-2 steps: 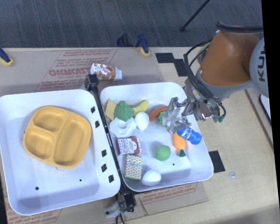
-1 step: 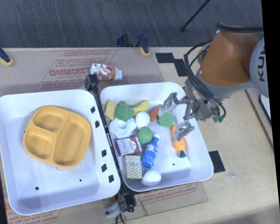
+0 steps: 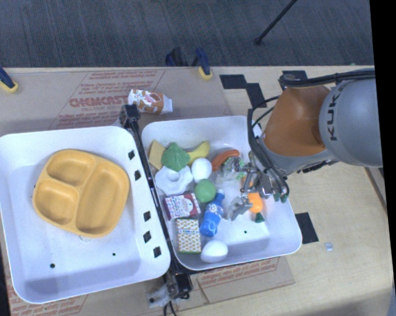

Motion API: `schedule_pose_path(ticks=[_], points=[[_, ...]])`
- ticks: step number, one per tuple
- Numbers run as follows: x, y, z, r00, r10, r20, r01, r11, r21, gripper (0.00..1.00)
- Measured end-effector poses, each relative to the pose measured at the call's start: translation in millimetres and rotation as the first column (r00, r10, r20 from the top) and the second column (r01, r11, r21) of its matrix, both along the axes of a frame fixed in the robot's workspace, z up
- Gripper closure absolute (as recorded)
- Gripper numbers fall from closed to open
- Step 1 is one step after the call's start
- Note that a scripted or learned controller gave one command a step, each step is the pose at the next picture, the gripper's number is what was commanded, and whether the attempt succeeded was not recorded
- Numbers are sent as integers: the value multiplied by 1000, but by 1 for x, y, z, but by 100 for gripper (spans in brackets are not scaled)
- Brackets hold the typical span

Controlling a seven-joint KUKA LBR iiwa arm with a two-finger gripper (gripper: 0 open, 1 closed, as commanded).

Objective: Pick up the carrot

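Now, step: you're at the reach-and-close stage, by my read. The claw (image 3: pixel 247 196) is down inside the right bin (image 3: pixel 288 239), right over the clutter, and the lift is not yet done.
Claw state: I can't tell from this angle whether it is open or closed. It's all glinting metal and cables there, and no carrot clearly shows in its grip.
Carrot spot: the carrot (image 3: pixel 256 204) lies in the right bin toward 4 o'clock from the bin's centre. It is touching or just beside the claw, on the claw's 4 o'clock side.
Carrot axis: the long axis runs roughly 12 to 6 in the camera view. The orange body is at the 12 end and the small green top points to 6 o'clock, toward the bin's near wall.
Neighbours: the blue bottle (image 3: pixel 211 218) sits at 9 o'clock of the carrot, near but apart. The reddish-orange piece (image 3: pixel 224 157) up at 11 o'clock is a lookalike, so don't chase it.
Next move, my call: you need the claw centred on the orange body and closing across it, 9 to 3, before you go straight up.
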State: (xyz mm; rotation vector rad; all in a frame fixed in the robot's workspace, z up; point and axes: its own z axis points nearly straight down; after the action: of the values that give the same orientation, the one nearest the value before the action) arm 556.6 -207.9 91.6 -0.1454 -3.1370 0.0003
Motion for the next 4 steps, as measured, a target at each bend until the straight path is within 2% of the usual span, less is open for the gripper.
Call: schedule_pose_path(ticks=[1,2,3,4], points=[[-50,-3,0,972,-236,-2,236,972,0,0],[-20,27,0,994,-108,2,108,994,0,0],[-71,-3,3,998,-60,-1,60,998,0,0],[-37,46,0,982,187,2,-187,982,0,0]])
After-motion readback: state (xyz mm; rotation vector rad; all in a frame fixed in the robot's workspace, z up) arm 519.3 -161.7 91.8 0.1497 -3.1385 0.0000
